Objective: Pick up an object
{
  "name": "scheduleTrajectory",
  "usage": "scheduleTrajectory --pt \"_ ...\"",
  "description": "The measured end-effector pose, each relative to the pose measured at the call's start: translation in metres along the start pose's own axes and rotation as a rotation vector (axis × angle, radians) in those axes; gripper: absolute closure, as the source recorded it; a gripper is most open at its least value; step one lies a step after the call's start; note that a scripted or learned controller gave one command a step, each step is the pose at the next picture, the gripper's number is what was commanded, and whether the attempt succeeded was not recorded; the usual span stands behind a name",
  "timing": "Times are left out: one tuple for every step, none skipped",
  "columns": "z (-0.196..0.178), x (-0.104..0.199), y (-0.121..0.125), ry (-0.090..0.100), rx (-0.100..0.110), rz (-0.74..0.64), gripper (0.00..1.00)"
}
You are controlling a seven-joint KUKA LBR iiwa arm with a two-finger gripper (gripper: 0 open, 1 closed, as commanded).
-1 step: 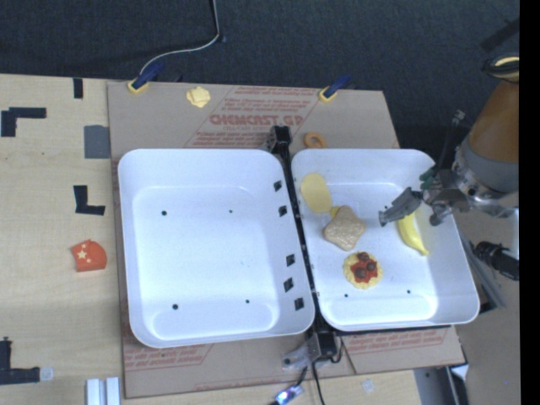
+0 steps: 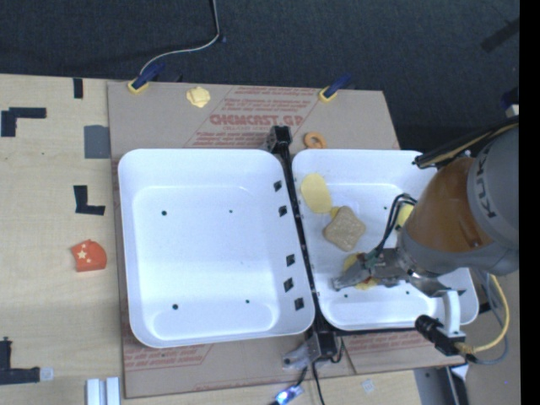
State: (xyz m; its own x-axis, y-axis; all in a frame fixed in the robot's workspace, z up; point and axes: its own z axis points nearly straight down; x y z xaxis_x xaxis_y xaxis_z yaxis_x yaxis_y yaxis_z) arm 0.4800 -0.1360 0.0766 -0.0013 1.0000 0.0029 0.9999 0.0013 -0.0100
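Bench: a pale wooden bench top [image 2: 51, 218] with black marks, bearing a brown cardboard sheet [image 2: 253, 116] printed in red.
Left bin: a shallow white plastic bin [image 2: 202, 243] lying on the cardboard, left of the black clips along the shared edge.
Right bin: a second shallow white plastic bin [image 2: 371, 171], touching the first side by side.
Arm: the grey arm with its orange band [image 2: 451, 213] reaches in from the right, over the right bin.
Gripper: the dark two-finger gripper [image 2: 353, 275] sits low in the right bin; whether it is wide or narrow cannot be told, and nothing is seen held.
Tan object: a speckled tan blocky piece [image 2: 344, 229] in the right bin, just above the gripper.
Yellow object: a flat pale yellow oval piece [image 2: 316, 192] near the right bin's left wall, beside the tan piece.
Red object: a small red piece [image 2: 89, 256] on the bench, well apart from the bins.
Yellow lump: a small yellow lump [image 2: 198, 97] on the cardboard above the left bin.
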Motion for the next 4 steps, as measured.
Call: scheduleTrajectory --pt "-0.018 -0.002 0.003 -0.002 -0.007 0.001 1.0" --pt "-0.114 0.075 0.085 -0.004 -0.021 -0.009 1.0" --pt "-0.161 0.08 0.192 -0.005 -0.022 -0.004 1.0" --pt "-0.265 0.221 0.183 0.0 -0.021 -0.013 1.0"
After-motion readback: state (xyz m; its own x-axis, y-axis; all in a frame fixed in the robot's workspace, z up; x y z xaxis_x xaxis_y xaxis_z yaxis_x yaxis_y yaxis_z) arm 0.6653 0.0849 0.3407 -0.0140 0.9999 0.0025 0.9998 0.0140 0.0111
